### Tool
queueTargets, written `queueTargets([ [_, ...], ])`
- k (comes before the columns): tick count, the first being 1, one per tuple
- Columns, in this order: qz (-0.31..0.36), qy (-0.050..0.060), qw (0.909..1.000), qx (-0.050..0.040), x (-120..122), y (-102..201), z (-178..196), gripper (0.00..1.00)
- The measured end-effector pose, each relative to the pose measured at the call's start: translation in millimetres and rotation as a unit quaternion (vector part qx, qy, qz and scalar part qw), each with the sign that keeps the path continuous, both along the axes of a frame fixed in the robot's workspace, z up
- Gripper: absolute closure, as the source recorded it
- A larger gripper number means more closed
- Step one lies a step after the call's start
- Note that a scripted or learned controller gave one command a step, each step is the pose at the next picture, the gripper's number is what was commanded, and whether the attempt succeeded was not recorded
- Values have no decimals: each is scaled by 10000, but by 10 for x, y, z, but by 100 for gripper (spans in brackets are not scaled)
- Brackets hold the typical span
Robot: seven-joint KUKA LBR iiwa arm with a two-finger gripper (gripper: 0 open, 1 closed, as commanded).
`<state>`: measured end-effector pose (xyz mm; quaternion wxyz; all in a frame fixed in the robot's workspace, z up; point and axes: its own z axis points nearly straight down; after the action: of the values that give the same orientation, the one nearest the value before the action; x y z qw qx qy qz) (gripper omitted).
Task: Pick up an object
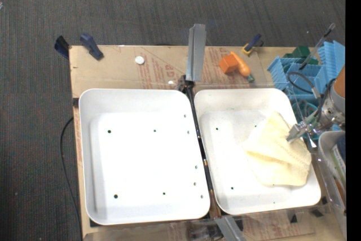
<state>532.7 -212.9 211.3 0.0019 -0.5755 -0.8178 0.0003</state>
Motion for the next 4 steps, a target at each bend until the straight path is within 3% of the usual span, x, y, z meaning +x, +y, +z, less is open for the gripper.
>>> queueTargets([
  [1,-1100,15,9939,3,-23,66,-959,0],
  [2,-596,6,9982,4,215,966,-1097,0],
  [3,-115,12,9999,3,26,853,-821,0],
  [4,-28,-13,10000,-3,-326,366,-1241,0],
])
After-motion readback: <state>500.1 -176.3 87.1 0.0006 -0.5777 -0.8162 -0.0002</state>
